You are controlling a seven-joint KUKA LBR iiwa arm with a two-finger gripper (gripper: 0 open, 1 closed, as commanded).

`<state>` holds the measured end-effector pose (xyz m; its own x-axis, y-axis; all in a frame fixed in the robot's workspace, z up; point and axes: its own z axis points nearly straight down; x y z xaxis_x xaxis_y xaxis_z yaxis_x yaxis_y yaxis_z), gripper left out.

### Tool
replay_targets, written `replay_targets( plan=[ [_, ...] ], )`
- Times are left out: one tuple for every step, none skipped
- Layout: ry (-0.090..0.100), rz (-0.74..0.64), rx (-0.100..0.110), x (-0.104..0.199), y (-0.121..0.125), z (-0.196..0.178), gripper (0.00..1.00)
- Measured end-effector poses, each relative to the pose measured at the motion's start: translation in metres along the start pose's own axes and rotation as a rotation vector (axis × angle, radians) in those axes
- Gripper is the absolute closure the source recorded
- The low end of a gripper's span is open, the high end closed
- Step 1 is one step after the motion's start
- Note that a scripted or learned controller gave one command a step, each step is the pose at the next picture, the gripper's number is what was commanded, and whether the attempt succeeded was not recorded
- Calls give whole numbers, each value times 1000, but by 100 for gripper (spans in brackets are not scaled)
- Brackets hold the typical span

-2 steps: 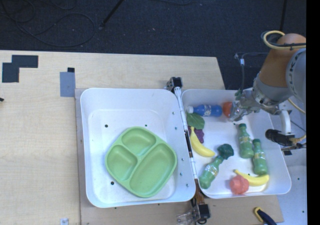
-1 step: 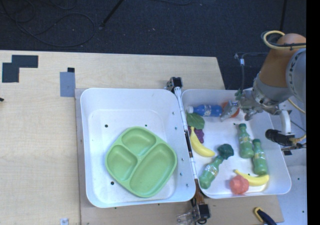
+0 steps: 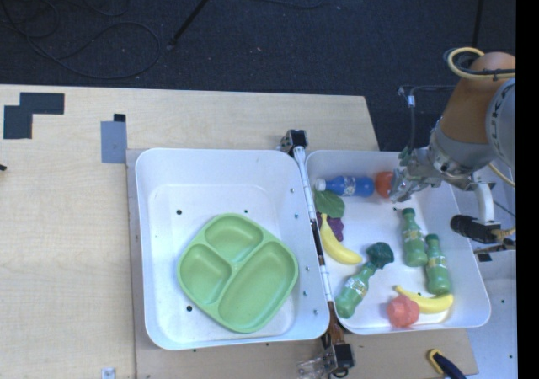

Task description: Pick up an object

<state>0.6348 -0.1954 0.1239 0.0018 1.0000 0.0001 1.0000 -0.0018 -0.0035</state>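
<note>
Presently, items on the desk [image 3: 67, 226]:

- Arm [image 3: 476, 112]: enters from the right of the frame and slopes down to the upper edge of the right bin [image 3: 480, 285], likely lining up a pick.
- End effector [image 3: 406, 185]: low over the bin's upper middle, just beside an orange-red piece [image 3: 384, 184] and the blue bottle [image 3: 349, 187]. Whether it is spread or closed cannot be told, and no object is seen in its grip.
- Candidates for picking, all lying loose in the right bin: two green bottles [image 3: 424, 251] side by side at centre right; a third green bottle [image 3: 354, 289] lower left; a banana [image 3: 335, 244] by the divider; another banana [image 3: 425, 300] with a pink piece [image 3: 402, 311] touching it, lower right; a dark green piece [image 3: 380, 253] at centre.
- Left bin [image 3: 152, 200]: holds a green divided plate [image 3: 238, 272], lying flat, well apart from the arm.
</note>
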Motion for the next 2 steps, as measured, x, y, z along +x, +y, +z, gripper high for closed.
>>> replay_targets(
  plan=[
    [0, 0, 1, 0, 0, 0, 0],
    [0, 1, 1, -1, 0, -10, 100]
  ],
)
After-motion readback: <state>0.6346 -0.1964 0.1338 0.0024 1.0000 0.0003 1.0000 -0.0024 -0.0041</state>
